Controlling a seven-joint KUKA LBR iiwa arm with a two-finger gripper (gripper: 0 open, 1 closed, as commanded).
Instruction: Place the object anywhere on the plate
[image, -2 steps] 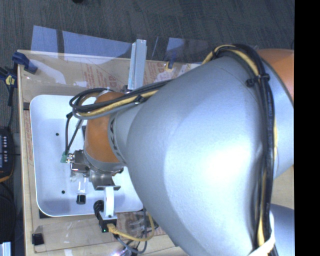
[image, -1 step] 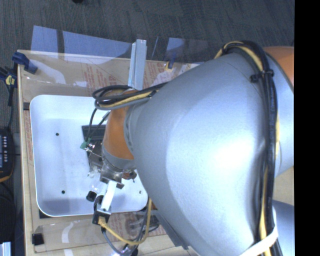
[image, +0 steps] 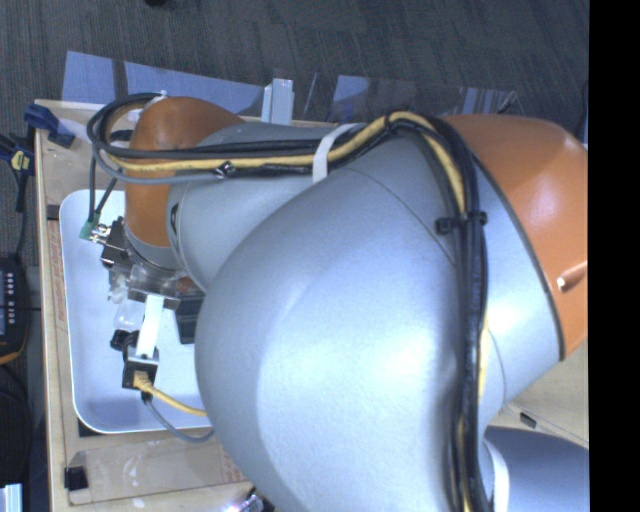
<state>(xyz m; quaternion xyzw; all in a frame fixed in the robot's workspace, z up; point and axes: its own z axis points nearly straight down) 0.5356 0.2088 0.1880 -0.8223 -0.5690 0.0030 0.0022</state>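
Observation:
My grey arm (image: 380, 320) reaches in from the right and covers the right bin and much of the left one. Its orange wrist band (image: 160, 190) sits over the back of the left white bin (image: 72, 300). Below the band, the gripper (image: 128, 280) hangs low over the middle of that bin, pointing toward the bin floor. A small dark shape (image: 187, 320) lies just right of the gripper, against the arm's edge; I cannot tell what it is. Whatever lies under the arm is hidden.
The wooden bench frame (image: 130, 465) runs along the bin's front and left sides. A blue clamp (image: 42, 120) sits at the back left corner. A black device (image: 10, 300) rests beyond the bench's left edge, on dark carpet.

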